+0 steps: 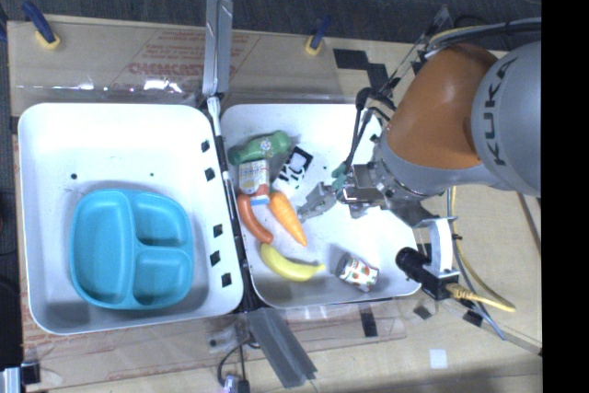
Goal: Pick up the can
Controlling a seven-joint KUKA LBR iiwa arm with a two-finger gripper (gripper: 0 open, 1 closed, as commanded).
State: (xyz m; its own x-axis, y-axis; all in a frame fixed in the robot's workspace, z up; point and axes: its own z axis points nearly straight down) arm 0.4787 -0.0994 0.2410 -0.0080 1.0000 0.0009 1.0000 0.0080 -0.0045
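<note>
1. The can (357,271) lies on its side near the front edge of the right bin (391,290), just right of a banana (290,263)
2. The gripper (311,202) hovers above and left of the can, apart from it; its fingers look parted around nothing
3. The right bin also holds a carrot (287,214) and a green bottle (260,148)
4. The left bin (55,133) holds a blue divided tray (132,248)

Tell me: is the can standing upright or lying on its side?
On its side. The can lies in the right bin, its length along the floor, near the banana.
</note>
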